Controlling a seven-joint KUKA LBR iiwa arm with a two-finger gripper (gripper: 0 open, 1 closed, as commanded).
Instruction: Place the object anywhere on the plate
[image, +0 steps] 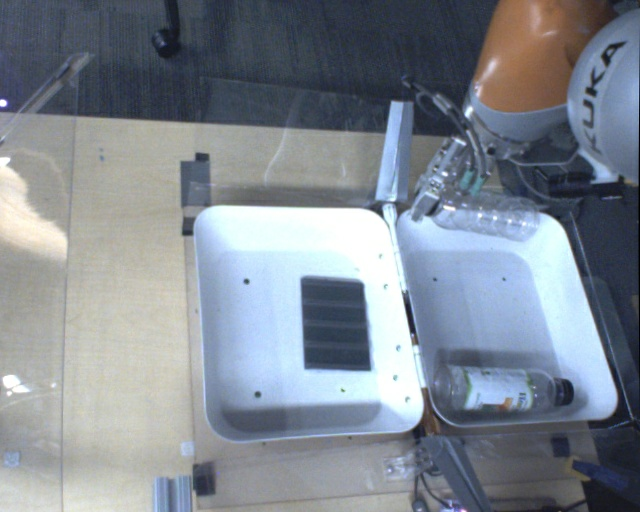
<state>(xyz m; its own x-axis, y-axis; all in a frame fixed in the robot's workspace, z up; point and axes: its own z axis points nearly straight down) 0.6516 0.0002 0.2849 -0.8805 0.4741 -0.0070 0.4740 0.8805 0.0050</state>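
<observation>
Probably the clear bottle (490, 216), lying at 12 o'clock in the right bin (495, 300) beside the gripper (432, 200), whose state I cannot tell, is light, slick and crushable, best gripped mid-body for the plate (335, 322).

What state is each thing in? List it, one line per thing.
Green-tinted bottle: on its side, capped, along the right bin's near wall.
Clear plastic bottle: on its side at the right bin's far edge, beside the gripper.
Dark ribbed plate: flat in the left bin, nothing on it.
</observation>
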